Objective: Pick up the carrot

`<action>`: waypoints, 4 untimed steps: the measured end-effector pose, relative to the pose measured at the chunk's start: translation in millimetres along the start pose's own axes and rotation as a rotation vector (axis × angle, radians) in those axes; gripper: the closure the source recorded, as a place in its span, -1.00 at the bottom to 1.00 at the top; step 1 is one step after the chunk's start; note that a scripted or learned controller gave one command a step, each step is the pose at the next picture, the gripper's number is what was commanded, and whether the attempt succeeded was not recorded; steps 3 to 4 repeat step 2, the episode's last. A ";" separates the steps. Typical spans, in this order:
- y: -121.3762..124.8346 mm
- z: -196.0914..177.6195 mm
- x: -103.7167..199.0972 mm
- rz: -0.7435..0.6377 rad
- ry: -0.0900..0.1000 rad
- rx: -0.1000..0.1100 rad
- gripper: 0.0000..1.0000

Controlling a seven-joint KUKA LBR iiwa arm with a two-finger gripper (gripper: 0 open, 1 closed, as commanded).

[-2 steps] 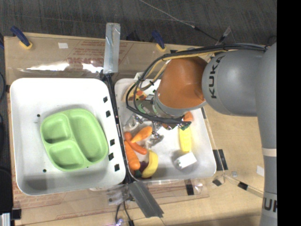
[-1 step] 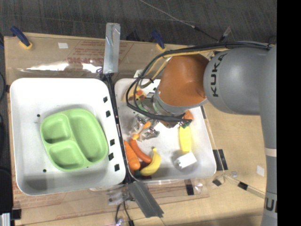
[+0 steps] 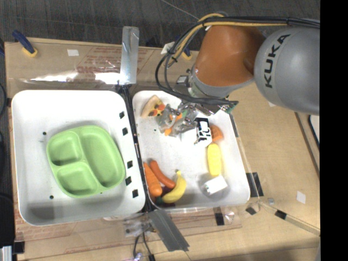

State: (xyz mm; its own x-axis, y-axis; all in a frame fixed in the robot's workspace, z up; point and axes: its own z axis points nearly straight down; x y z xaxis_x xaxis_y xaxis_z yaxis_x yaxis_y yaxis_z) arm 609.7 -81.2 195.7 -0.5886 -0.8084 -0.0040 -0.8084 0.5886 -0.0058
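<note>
Tool (image 3: 182, 119) hovers well above carrot (image 3: 150, 180) (right bin).

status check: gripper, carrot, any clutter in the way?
Gripper low over right bin's far end. Carrot lies untouched at near-left corner. Sausage and banana crowd against it.

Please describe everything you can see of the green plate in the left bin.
The green plate is a light green tray of rounded, roughly square outline, and looks like smooth plastic. Raised ridges divide it into three compartments: two smaller ones on the camera view's left and a longer one on its right. It lies flat and face up on the floor of the left bin, turned a little askew to the bin's walls, around the bin's middle. Nothing lies in it, and it touches the floor alone.
</note>
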 end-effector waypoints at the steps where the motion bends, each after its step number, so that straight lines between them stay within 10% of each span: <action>1: 89.4 -11.4 -35.1 -0.079 0.000 -0.006 1.00; 2: 166.3 4.0 -50.6 0.024 0.004 -0.009 1.00; 4: 166.3 4.0 -50.6 0.024 0.004 -0.009 1.00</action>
